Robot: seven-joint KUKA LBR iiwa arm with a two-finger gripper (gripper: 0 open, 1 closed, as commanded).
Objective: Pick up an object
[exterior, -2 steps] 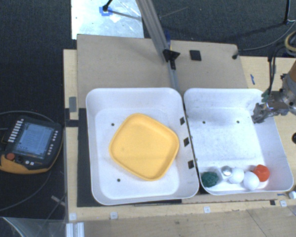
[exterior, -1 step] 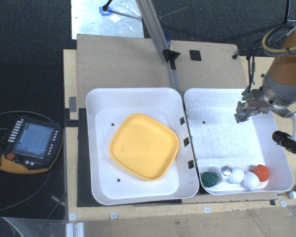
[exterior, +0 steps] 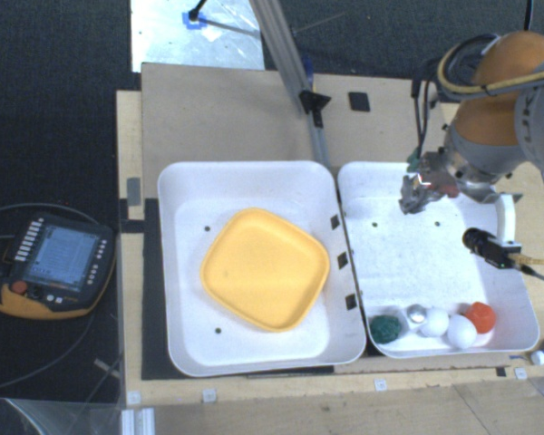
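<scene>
Your claw hovers far from the small round objects clustered at the right bin's near wall; its state you cannot tell.

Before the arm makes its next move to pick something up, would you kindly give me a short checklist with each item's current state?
1. Objects to pick in the right bin: ok, green ball, small silver ball, white ball and orange ball cluster along its near edge.
2. Tool above the cluster: not ok, it sits near the far end.
3. Tool holding nothing: cannot tell.
4. Bin floor between tool and cluster unobstructed: ok.
5. Yellow plate out of the way: ok, in the left bin.
</scene>
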